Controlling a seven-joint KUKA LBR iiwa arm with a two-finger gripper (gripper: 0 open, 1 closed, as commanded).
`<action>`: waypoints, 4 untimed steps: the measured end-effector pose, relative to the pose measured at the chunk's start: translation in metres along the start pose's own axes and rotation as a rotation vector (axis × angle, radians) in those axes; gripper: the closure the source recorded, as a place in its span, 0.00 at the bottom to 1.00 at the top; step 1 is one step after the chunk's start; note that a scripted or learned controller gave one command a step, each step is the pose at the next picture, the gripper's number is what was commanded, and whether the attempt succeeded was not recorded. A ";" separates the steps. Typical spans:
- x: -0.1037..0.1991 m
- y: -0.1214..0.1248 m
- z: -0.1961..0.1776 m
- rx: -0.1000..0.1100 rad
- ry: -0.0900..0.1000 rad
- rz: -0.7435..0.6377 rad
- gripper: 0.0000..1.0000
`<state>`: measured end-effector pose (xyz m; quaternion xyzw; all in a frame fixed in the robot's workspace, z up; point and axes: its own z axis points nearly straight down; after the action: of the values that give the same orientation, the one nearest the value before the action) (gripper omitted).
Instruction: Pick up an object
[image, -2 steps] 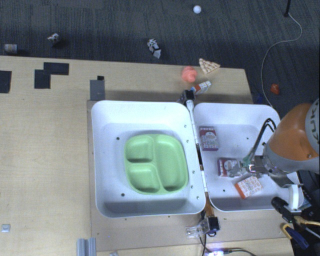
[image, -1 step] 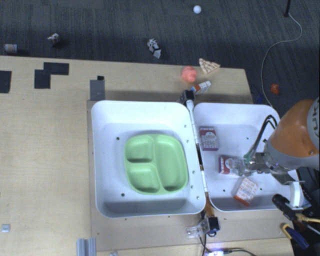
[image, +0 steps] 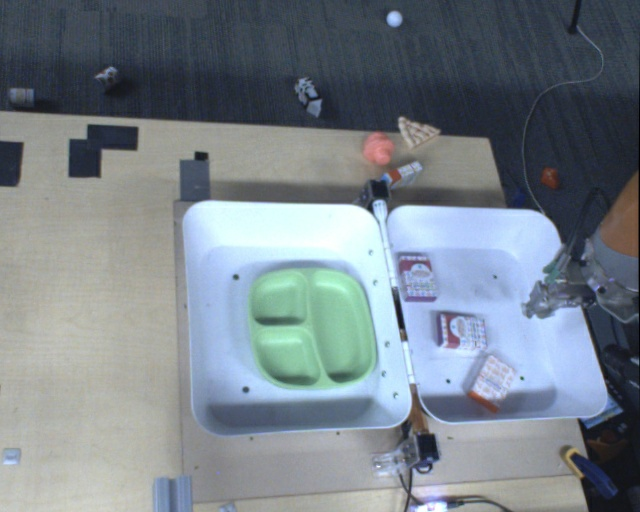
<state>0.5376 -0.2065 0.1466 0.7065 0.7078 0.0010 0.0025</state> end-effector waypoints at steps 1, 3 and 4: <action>0.001 0.000 0.000 0.001 0.001 -0.001 0.00; 0.052 -0.033 0.044 -0.018 0.002 -0.002 1.00; 0.051 -0.033 0.044 -0.018 0.002 -0.001 0.00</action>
<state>0.5049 -0.1555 0.1027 0.7062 0.7080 0.0079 0.0083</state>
